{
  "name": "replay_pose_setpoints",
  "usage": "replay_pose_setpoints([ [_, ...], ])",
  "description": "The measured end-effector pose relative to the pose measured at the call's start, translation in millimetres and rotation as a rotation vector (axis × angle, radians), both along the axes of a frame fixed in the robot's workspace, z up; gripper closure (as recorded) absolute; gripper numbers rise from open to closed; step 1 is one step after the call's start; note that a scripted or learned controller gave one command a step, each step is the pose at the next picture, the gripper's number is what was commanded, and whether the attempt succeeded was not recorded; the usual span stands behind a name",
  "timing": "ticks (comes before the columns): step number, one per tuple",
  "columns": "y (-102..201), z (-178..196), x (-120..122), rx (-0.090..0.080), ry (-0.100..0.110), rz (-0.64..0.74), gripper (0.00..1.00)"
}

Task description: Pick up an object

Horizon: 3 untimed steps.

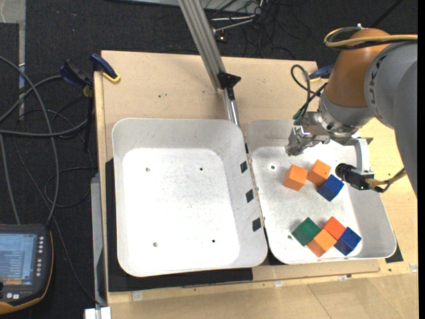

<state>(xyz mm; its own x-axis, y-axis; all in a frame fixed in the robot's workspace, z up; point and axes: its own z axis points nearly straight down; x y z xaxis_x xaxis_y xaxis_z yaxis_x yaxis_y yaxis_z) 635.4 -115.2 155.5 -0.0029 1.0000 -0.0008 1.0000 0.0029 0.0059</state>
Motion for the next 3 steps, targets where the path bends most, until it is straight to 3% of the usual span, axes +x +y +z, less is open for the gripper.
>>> replay_pose_setpoints([
  [2, 5.3, 127.1, -3.4, -0.001, -0.002, 0.001, 1.0],
  [3, 60.6, 113.1, 4.4, 0.002, 0.006, 0.005, 1.0],
])
